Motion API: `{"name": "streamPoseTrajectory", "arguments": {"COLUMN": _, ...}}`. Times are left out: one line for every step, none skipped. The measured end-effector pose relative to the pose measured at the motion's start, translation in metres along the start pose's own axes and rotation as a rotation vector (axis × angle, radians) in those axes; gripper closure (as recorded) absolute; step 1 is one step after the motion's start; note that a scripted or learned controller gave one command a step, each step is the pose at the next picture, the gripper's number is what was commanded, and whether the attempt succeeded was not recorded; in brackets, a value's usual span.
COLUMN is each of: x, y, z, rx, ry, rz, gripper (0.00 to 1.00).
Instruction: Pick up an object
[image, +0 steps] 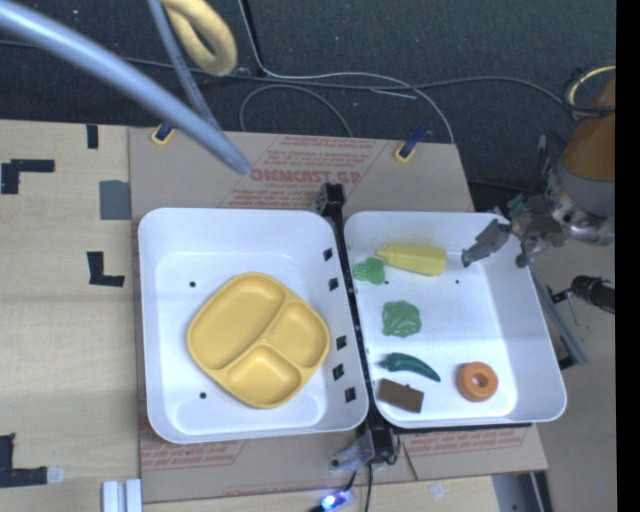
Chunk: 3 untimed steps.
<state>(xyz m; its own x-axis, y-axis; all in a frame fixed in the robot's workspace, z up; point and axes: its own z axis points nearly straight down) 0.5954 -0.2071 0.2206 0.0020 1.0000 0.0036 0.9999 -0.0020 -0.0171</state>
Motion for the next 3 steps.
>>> {"name": "streamPoseTrajectory", "arguments": {"x": 0.001, "y": 0.002, "z": -0.007, "rx": -0.011, "ry": -0.003, "rz": -0.004, "gripper": 0.0}}
{"name": "streamPoseTrajectory", "arguments": {"x": -0.004, "y": 0.009, "z": 0.043, "rx": -0.008, "ry": -0.003, "rz": -0.004, "gripper": 0.0}}
{"name": "streamPoseTrajectory", "arguments": {"x": 0.002, "y": 0.007, "z": 0.11, "rx": -0.006, "ry": -0.002, "rz": -0.004, "gripper": 0.0}}
